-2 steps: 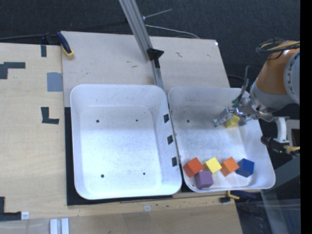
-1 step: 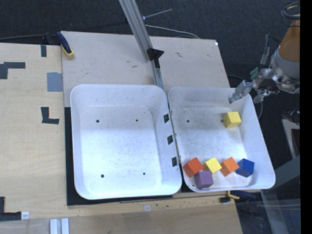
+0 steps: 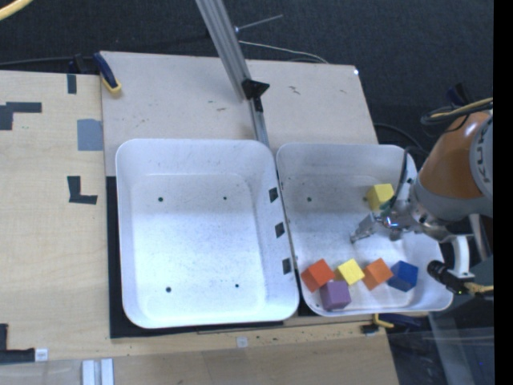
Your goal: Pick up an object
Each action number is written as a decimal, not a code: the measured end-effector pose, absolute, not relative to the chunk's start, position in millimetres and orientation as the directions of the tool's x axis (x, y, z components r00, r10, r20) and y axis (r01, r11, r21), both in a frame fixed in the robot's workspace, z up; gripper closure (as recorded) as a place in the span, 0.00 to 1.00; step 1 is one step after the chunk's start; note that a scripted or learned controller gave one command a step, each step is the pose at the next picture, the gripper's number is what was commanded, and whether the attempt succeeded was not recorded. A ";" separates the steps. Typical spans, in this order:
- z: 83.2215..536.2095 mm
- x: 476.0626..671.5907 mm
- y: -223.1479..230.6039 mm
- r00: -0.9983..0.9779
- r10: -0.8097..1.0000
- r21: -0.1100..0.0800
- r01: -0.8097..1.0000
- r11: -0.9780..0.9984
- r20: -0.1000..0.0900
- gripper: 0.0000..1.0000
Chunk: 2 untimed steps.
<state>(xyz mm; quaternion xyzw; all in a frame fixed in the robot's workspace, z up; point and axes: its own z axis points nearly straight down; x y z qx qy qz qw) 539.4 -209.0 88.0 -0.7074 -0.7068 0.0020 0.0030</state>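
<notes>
The arm reaches into the right bin (image 3: 345,163) from three o'clock, its hand (image 3: 377,224) low over the bin floor, just below the yellow block (image 3: 380,194) that sits toward the bin's two o'clock side. To pick well, I judge the hand should centre on one free-standing block, and the yellow block is the easiest, well apart from the cluster at six o'clock: orange block (image 3: 318,273), small yellow block (image 3: 350,271), purple block (image 3: 335,294), second orange block (image 3: 377,273), blue block (image 3: 404,275). Whether the hand is spread or closed cannot be told; nothing visibly sits in it.
</notes>
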 end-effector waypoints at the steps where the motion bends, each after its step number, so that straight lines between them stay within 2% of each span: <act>1: 92.1 596.0 -190.2 -0.005 1.000 0.002 1.000 0.005 0.001 0.00; 2: 91.7 638.6 -207.7 0.002 1.000 -0.029 1.000 -0.002 0.006 0.00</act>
